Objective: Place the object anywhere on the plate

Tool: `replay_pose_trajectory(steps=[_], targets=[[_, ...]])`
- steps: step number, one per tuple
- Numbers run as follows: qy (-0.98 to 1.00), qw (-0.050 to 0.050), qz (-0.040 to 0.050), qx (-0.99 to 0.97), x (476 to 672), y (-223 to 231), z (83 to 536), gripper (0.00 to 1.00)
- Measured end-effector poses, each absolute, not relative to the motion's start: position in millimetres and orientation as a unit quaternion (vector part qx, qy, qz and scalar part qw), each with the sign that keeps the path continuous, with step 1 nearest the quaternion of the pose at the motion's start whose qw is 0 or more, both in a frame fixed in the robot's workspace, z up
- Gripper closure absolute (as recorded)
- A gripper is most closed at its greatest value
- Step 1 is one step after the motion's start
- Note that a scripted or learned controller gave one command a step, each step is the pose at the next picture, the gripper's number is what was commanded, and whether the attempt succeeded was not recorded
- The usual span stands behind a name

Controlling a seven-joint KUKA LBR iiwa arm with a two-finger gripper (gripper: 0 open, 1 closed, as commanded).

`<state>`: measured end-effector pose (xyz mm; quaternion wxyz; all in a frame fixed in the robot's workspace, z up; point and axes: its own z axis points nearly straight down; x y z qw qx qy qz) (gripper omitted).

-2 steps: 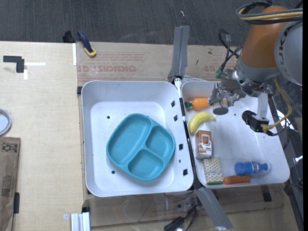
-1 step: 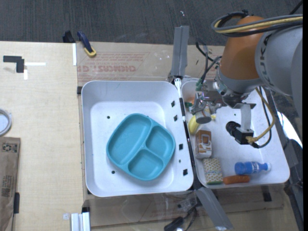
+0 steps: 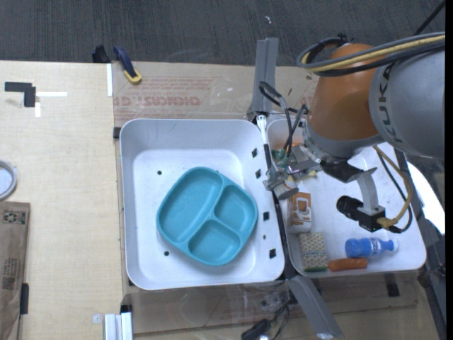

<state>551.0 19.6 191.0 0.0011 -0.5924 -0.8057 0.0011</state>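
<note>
Progress stands at the start: nothing lies on the plate, and its three blue compartments are bare. It sits in the left bin, a little toward 5 o'clock of the bin's middle, well apart from every loose thing.

All the loose things are in the right bin. A small carton lies near that bin's 9 o'clock wall. A sponge lies just beside it, at 6 o'clock of it. A carrot lies along the 6 o'clock wall, and a bottle lies at about 5 o'clock of the bin, just past the carrot. The task does not name its object. I judge the carton the likeliest, since it lies closest to the fingers, at 5 o'clock of them.

The arm reaches in from 3 o'clock and hangs over the right bin's 10 o'clock part. The fingers are low beside the wall the two bins share. I cannot tell whether they are spread or closed, because wrist and cables crowd them and nothing can be made out between them. A small orange and green patch at 12 o'clock of them is too blurred to name.

By my judgement every step is left to do: the pick, the carry over the shared wall toward 9 o'clock, and the release above the plate. Any compartment will do.
</note>
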Motion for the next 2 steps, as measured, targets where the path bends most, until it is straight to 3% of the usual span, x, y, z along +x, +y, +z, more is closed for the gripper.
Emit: replay_pose_trajectory(steps=[1,2], targets=[[-0.806,0.001,0.001,-0.592,551.1,19.3,191.1,0.0],[-0.804,0.001,0.0016,-0.595,551.7,17.5,199.6,1.0]])
